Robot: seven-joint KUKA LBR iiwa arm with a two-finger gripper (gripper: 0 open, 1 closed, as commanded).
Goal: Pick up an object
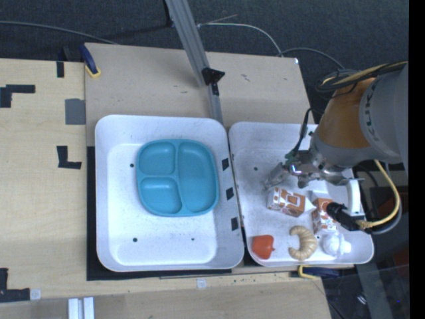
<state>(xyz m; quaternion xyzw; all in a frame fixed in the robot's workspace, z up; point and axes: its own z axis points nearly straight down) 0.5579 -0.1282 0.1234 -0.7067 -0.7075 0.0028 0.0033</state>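
Note:
My gripper [284, 175] hangs low in the right bin [252, 145], at the end of the grey arm with its orange band [342, 121]. It is open, with nothing between its fingers. Just below it lies a brown-and-white carton [287, 202]. A second, similar carton [323, 218] lies to the right, partly under the arm's cable. Along the bin's front edge are a red pepper-like toy [263, 246], a tan croissant [303, 242] and a small white object [336, 244].
The left bin [113, 238] holds a teal divided plate [178, 177]. A grey pole [192, 42] slants over the bench from the top down to the gap between the bins. A yellow cable [392, 205] loops beside the wrist at the right.

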